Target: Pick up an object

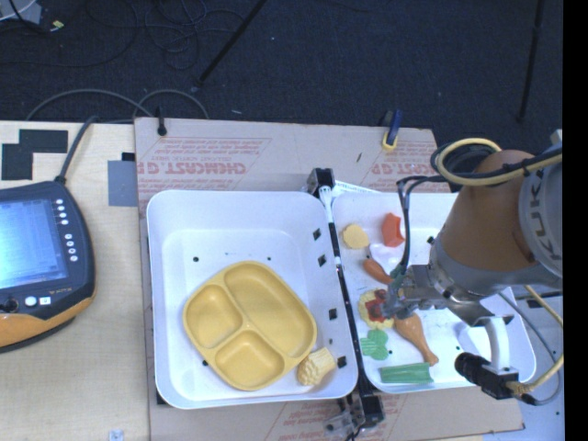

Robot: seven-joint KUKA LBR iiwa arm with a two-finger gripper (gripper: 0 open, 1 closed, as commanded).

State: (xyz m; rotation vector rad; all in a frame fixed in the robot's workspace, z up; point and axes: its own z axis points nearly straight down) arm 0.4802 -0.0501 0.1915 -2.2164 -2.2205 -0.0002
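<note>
My gripper (396,292) hangs low over the middle of the right bin (524,338), at the end of the grey arm coming in from the right. Right under and beside it lie a red and yellow toy food piece (374,309), an orange carrot (374,269) and a tan drumstick (419,335). Whether anything sits in the gripper is hidden by the wrist. Farther up the bin are a yellow round piece (356,237) and a red-orange piece (393,230). Near the front lie a green leafy piece (373,344) and a green pod (405,373).
The left bin (175,246) holds a yellow divided plate (250,324) and a corn cob (315,367) at its front right corner. A control pendant (37,255) with a screen lies on the bench at far left. The black divider (336,283) separates the bins.
</note>
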